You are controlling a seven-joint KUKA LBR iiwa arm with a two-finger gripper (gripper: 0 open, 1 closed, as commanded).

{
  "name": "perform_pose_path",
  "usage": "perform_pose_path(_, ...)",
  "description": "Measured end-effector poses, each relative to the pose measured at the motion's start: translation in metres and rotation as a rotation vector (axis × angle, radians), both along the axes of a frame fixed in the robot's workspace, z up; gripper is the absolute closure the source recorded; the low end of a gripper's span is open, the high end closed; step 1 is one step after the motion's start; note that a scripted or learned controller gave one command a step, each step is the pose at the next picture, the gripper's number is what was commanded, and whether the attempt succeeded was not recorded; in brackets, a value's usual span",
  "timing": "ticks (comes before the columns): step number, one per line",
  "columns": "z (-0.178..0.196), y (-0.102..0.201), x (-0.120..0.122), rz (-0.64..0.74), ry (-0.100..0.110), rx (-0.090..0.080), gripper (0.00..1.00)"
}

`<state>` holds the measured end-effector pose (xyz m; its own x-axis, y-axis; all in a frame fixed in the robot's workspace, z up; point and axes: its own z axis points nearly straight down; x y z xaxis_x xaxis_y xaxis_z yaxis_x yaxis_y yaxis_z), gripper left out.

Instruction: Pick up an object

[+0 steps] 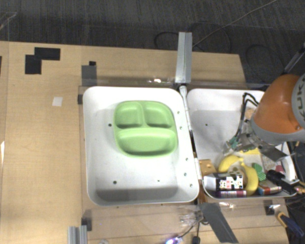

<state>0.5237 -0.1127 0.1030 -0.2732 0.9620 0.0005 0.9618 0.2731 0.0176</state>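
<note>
1. Bench (40, 151): light wood surface with black tape marks at its upper left. It carries two shallow white bins side by side, with a grey metal post (184, 57) standing at the seam between them.
2. Left bin (99, 187): white and shallow. It holds one thing, a green divided plate.
3. Right bin (213, 111): white. Its upper left part is bare; the clutter is crowded into the lower right corner.
4. Arm (282, 111): grey with an orange band, entering from the right and hanging over the right bin's right half. It covers part of the pile.
5. Green divided plate (145, 127): three compartments, two small above and one wide below. It lies flat in the upper middle of the left bin.
6. Banana (241, 169): yellow and curved, in the right bin's lower area. It is the plainest candidate for picking and lies loose, not lifted.
7. Dark box (229, 183): has a printed label and lies along the right bin's front wall, touching the banana.
8. Pincer (241, 142): low under the orange wrist, just above the banana's upper end among small green and grey bits. Cannot tell whether it is wide or narrow, nor whether anything sits in it.
9. Small items to the right of the banana, red and black, are too jumbled to name.
</note>
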Motion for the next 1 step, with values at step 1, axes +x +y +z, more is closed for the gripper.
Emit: perform_pose_path(1,0.0823,0.0437,0.0220,0.015,0.013,-0.005,1.00)
